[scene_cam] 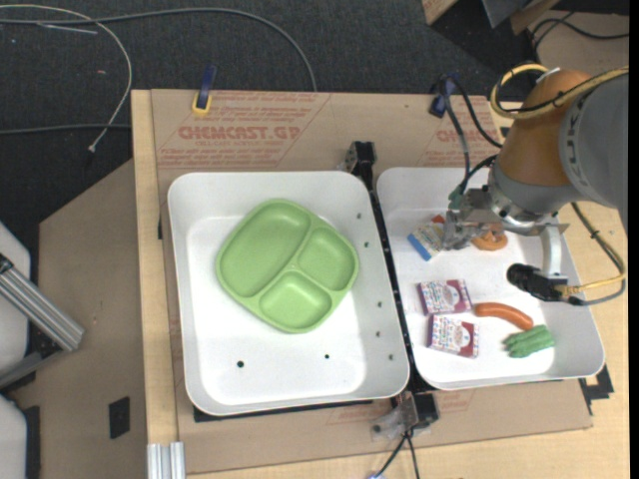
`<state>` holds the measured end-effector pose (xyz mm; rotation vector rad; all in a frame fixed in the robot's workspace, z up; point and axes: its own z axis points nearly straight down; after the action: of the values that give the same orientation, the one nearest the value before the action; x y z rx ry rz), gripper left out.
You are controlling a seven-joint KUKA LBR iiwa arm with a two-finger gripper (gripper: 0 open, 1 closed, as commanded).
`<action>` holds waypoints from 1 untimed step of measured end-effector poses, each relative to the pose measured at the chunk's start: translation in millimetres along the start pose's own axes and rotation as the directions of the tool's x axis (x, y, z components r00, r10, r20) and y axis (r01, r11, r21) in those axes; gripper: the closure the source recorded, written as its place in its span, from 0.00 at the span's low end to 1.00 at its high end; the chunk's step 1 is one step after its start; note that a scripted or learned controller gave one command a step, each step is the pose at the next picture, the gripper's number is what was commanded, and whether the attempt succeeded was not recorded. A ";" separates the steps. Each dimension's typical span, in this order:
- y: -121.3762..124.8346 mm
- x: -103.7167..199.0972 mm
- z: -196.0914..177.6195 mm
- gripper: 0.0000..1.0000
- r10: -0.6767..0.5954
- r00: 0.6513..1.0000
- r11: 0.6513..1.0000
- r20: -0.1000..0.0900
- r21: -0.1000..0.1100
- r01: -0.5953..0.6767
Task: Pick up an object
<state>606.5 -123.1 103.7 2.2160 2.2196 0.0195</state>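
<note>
Claw (461, 230) low in the right bin (579, 362), grip unreadable; blue-ended packet (425, 242) just left of it.

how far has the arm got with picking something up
Done: the arm has reached into the right bin, with its gripper low at the bin's upper part, by a small blue item and an orange piece. In hand: nothing visibly between the fingers. Left: grasp and lift. The carrot, green toy and two packets lie untouched, and the green plate sits in the left bin.
</note>
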 end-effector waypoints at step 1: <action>-5.7 -0.9 -61.0 1.00 0.001 1.000 1.000 0.006 0.007 -0.001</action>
<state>600.1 -124.3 164.7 2.2174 2.2185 0.0051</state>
